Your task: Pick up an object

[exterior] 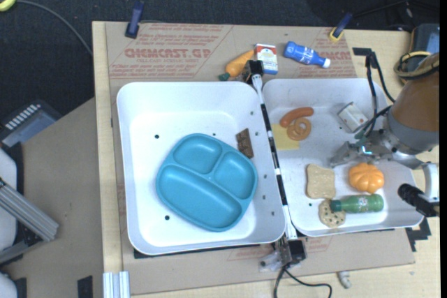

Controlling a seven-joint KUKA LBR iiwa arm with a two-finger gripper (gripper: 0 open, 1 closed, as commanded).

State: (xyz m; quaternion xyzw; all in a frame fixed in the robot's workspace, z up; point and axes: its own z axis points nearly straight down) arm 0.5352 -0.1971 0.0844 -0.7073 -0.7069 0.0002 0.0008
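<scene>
In the right bin [328, 91] lie a red sausage [297, 115], an orange spiral piece [302, 129], a yellow cheese slice [283, 140], a bread slice [320, 181], a cookie [332, 214], a green bottle [357, 204], an orange pumpkin [366, 178] and a small grey-white item [349, 115]. My gripper [357, 148] hangs low over the bin's right part, just above the pumpkin and right of the bread. I see nothing clearly held in it. The arm [418, 112] comes in from the right.
The left bin [140, 115] holds a blue divided plate [206, 180] and a small brown bar [244, 143] near the divider. Behind the bins on the board lie an orange toy [241, 63], a small carton [266, 58] and a blue bottle [306, 54].
</scene>
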